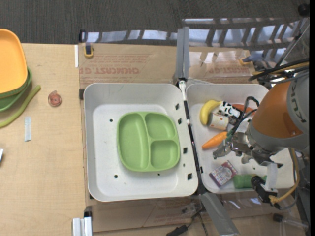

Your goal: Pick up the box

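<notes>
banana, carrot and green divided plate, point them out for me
banana [208, 110], camera view, on the middle of its yellow curve
carrot [214, 141], camera view, on the middle of its orange body
green divided plate [132, 140], camera view, on the floor of its long left compartment

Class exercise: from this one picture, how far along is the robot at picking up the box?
Done: the arm is over the right bin. In hand: nothing visibly held; the gripper is low among the items. Left: the box lies flat in the bin, not lifted.
</notes>
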Robot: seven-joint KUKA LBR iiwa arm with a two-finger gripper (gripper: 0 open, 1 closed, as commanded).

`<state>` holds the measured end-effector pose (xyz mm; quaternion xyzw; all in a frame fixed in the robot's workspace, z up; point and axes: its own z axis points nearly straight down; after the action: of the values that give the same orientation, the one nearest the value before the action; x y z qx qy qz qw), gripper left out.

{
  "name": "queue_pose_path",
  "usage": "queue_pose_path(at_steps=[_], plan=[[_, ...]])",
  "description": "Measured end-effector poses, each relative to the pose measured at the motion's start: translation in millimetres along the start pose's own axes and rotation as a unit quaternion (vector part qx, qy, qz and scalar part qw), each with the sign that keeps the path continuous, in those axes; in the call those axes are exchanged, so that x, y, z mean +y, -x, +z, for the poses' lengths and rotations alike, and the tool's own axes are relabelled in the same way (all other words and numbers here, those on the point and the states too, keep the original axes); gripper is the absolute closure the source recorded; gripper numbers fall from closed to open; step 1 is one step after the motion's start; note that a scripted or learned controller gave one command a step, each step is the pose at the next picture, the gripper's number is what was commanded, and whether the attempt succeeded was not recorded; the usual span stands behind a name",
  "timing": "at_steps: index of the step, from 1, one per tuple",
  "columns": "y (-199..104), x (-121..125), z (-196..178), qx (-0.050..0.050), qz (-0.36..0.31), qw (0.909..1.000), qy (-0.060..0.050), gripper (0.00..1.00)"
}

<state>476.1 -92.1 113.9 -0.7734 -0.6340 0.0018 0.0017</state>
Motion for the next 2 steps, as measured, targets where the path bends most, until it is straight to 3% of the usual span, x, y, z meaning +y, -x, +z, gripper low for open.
queue_pose_path(at_steps=[1, 2], plan=[[1, 0, 11, 0.000, 0.019, 0.9998, 0.000, 0.00], [1, 1, -10, 0.000, -0.107, 0.9943, 0.002, 0.00]])
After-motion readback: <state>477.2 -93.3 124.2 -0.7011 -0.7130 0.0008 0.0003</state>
